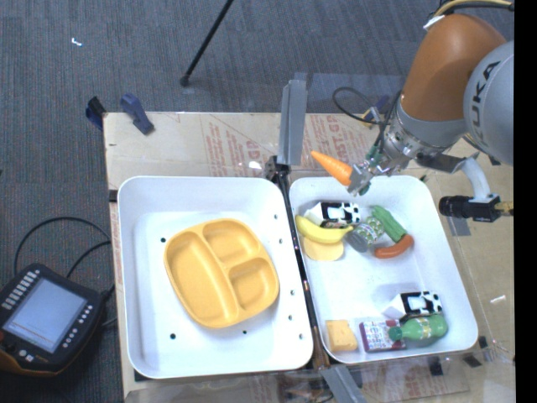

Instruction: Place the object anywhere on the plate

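Observation:
A yellow plate (222,271) with three compartments lies in the left bin (143,225), with nothing on it. An orange carrot (331,168) hangs above the far left corner of the right bin (445,267). It points left and slightly up. My gripper (362,180) is shut on the carrot's right end, just above the bin's far rim. The grey arm with its orange band (449,61) reaches in from the upper right. The carrot is to the right of the plate, across the divider between the bins.
The right bin holds a banana (321,229), a black-and-white carton (339,214), a green item (388,223), a sausage (393,248), a yellow block (341,336), a red packet (377,336) and a green bottle (421,330). A metal post (292,128) stands behind the divider.

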Action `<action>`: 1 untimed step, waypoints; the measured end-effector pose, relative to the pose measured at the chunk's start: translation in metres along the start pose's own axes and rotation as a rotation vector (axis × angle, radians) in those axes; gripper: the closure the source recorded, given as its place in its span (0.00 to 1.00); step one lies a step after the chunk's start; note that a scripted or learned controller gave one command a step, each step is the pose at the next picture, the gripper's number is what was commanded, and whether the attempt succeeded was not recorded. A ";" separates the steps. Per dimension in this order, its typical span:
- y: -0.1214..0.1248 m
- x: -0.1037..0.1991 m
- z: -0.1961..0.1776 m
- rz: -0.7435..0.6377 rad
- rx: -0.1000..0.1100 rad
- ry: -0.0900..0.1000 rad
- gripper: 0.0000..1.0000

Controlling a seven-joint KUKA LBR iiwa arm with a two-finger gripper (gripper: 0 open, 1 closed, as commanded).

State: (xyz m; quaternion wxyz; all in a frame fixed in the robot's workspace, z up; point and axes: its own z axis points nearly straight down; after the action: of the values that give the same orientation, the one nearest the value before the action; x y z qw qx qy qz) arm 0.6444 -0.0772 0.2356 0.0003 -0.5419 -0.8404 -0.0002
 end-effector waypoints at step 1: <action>0.008 0.050 0.037 -0.223 0.002 0.001 1.00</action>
State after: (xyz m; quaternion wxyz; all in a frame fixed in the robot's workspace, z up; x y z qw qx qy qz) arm 0.6310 -0.0281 0.1982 0.0015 -0.4450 -0.8955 0.0004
